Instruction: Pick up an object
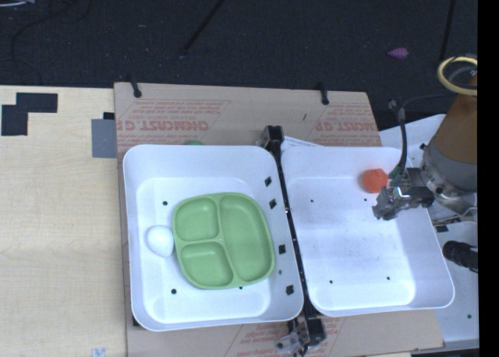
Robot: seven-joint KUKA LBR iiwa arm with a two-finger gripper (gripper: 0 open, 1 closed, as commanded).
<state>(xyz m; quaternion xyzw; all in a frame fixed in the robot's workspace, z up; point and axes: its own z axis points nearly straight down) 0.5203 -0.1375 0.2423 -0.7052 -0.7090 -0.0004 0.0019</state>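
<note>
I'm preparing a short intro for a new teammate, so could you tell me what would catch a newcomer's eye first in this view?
The green divided plate in the left bin stands out most, with a small white ball touching its left edge. Next comes the orange object near the right bin's upper right corner. The gripper hangs just below and right of it, apart from it.

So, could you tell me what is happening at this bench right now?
The grey arm reaches in from the right, and its gripper is over the right-hand shallow white bin, near its far right side. A small round orange object lies just beside it in that bin, not visibly held. The left-hand white bin holds a green three-compartment plastic tray with a small white ball against its left edge.
</note>
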